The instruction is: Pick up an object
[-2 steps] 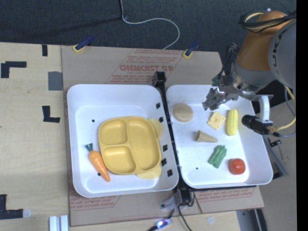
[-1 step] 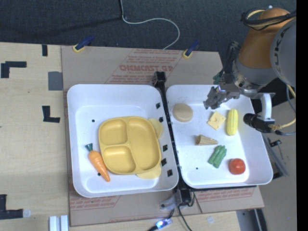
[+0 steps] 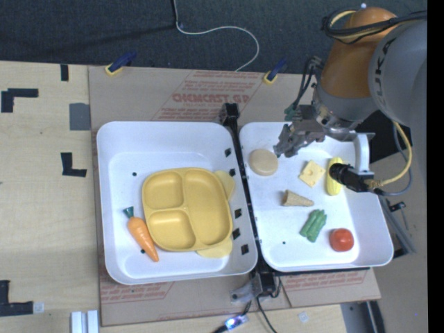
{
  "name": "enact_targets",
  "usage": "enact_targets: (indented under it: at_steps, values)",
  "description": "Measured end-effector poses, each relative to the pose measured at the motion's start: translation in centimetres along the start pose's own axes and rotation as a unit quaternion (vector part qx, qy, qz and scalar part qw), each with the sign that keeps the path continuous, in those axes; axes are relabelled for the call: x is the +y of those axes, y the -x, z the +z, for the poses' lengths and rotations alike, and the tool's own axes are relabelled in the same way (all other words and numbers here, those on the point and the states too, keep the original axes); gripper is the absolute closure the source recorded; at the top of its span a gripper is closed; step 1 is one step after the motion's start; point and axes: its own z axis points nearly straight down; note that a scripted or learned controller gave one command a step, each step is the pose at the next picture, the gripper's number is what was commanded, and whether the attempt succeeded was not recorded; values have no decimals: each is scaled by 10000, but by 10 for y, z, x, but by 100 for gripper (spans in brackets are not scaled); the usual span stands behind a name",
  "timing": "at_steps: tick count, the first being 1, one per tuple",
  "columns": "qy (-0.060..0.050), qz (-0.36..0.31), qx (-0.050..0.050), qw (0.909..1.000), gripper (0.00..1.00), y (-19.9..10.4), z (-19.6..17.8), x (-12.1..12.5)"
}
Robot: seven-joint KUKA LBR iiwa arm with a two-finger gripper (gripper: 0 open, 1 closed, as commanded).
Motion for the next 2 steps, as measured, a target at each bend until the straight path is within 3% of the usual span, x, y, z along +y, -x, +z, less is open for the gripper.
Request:
enact_targets:
  at_steps: [2]
  values:
    - [-5, -1, -6, 10000, 100, -99, 8, 6]
